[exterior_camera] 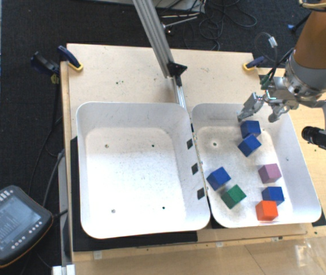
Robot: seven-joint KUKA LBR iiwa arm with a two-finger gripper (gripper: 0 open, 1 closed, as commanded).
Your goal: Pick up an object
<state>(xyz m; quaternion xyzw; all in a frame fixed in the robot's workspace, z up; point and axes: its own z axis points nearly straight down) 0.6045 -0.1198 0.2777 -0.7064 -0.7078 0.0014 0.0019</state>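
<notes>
Pincer: the pincer [261, 112] hangs over the far end of the right bin, its two fingers spread apart and nothing between them.
Arm: grey, with an orange band above the wrist, reaching in from the right.
Nearest block: a blue block [250, 128] lies just below and between the fingertips, touching or nearly touching a second blue block [249, 145] beside it; contact with the pincer cannot be told.
Right bin: the right bin [303, 171] also holds a third blue block [218, 177] near its left wall, a green block [233, 196] just beside that one, a purple block [270, 172], a fourth blue block [273, 194] and an orange block [267, 210] close to the near rim.
Left bin: the left bin [88, 130] lies beside the right bin, their rims meeting.
Surface: the pale surface [128, 73] carries both bins; a slanted metal bar [151, 24] meets it at the far side between the bins.
Off the surface: a handheld control pad [8, 225] lies on the floor at lower left.
</notes>
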